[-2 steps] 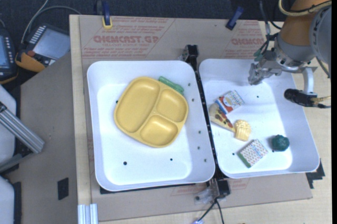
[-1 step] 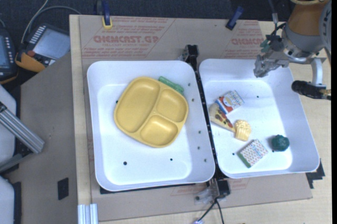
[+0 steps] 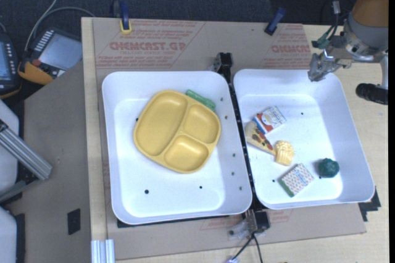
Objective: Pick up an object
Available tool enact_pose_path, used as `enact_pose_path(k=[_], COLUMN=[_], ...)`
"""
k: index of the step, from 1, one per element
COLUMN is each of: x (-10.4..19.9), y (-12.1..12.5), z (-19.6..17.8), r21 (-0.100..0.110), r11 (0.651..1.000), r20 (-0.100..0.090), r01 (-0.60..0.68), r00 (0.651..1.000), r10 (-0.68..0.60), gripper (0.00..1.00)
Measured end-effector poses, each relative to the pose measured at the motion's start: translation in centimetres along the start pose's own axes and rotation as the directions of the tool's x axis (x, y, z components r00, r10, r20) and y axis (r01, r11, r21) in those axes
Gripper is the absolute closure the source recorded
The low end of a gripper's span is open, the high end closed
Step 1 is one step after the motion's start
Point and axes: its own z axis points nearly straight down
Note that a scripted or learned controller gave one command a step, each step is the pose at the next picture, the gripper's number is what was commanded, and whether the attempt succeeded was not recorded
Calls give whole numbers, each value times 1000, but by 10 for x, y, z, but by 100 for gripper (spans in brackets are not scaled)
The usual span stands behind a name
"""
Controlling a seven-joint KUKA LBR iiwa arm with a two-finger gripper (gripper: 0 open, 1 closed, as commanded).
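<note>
The right bin (image 3: pixel 333 101) holds a small red, white and blue packet (image 3: pixel 270 118), a yellow-orange wedge-shaped packet (image 3: pixel 258 138), a pale yellow lumpy piece (image 3: pixel 284 152), a patterned little box (image 3: pixel 297 179) and a dark green ball (image 3: pixel 328 167). My gripper (image 3: pixel 318 68) hangs over the far right rim of that bin, well apart from all of them. Nothing shows between its tips.
The left bin (image 3: pixel 123 132) carries a yellow divided plate (image 3: pixel 177 130) with a green item (image 3: pixel 200 99) peeking from behind its far edge. A black clamp (image 3: pixel 223 62) sits between the bins at the back. Cables and devices lie off the board at left.
</note>
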Motion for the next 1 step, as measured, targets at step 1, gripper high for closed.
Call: enact_pose_path(k=[1], x=[0], y=[2], z=[-31], r21=[1], r11=[1000], r20=[-1], r01=[1], r00=[1000], r10=[-1], gripper=[100])
